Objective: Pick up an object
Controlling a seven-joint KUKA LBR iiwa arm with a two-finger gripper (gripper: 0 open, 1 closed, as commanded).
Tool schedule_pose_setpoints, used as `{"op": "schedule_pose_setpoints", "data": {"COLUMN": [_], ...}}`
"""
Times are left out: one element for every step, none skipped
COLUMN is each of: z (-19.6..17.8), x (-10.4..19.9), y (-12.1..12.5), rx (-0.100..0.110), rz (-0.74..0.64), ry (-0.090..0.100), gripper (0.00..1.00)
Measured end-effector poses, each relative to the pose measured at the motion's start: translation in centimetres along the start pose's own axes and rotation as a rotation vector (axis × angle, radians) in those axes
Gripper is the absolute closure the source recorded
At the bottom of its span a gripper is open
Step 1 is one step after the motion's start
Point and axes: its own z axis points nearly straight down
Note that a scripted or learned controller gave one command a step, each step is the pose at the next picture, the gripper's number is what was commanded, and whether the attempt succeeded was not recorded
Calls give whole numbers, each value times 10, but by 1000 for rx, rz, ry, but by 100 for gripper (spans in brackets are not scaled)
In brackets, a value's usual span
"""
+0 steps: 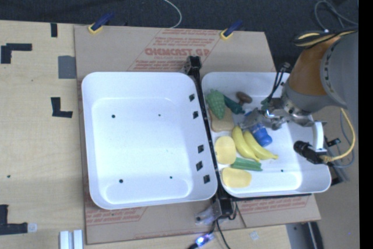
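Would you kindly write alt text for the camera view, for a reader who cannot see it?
A grey robot arm reaches from the right, its tool low over toy food in the right-hand bin: bananas, a blue object, green and yellow pieces. The left-hand bin sits alongside on cardboard.
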Motion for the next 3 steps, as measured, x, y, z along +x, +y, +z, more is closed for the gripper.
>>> {"op": "schedule_pose_setpoints", "data": {"z": [-11, -10, -9], "x": [-1, 73, 71], "y": [1, 52, 52], "rx": [-2, -2, -3], "rz": [-1, -8, 1], "ry": [-1, 2, -5], "gripper": [100, 100, 100]}}
